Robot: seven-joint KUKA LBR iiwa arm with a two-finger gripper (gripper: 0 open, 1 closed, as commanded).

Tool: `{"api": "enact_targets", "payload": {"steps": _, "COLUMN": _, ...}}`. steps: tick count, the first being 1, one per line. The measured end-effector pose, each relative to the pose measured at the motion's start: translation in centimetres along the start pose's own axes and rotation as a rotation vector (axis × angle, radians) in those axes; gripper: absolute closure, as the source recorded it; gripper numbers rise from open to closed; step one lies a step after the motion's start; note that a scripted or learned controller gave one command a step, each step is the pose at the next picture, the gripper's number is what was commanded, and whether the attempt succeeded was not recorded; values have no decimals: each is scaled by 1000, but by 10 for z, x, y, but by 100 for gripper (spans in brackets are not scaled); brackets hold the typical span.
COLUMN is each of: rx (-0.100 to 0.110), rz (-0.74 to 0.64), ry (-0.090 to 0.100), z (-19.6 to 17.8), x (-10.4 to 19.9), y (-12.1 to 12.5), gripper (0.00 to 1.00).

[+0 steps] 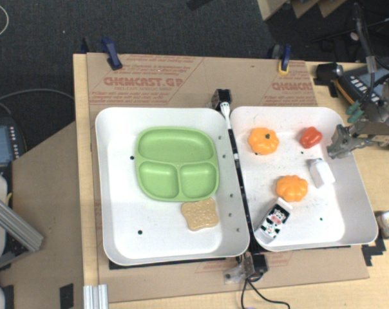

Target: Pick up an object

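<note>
Carton point(274, 222) lies diagonally, top toward upper right; hand's point(339, 148) state unclear.

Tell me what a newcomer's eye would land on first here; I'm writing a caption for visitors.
The big green divided plate in the left bin stands out first, with a tan slice of toast just below it. In the right bin, two orange pumpkins and a red pepper catch the eye. The claw sits at that bin's right rim.

Grey metal hand point(346, 141), dark cables
</note>
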State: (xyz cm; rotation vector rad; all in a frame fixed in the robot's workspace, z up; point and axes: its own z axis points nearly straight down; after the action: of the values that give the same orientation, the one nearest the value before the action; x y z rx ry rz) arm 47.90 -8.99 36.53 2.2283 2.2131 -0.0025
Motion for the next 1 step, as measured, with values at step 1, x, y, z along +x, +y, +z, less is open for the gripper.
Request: {"api": "enact_targets", "payload": {"steps": 1, "rx": -13, "rz": -18, "ry": 4, "z": -90, "x": 91, "y": 5, "gripper": 100}}
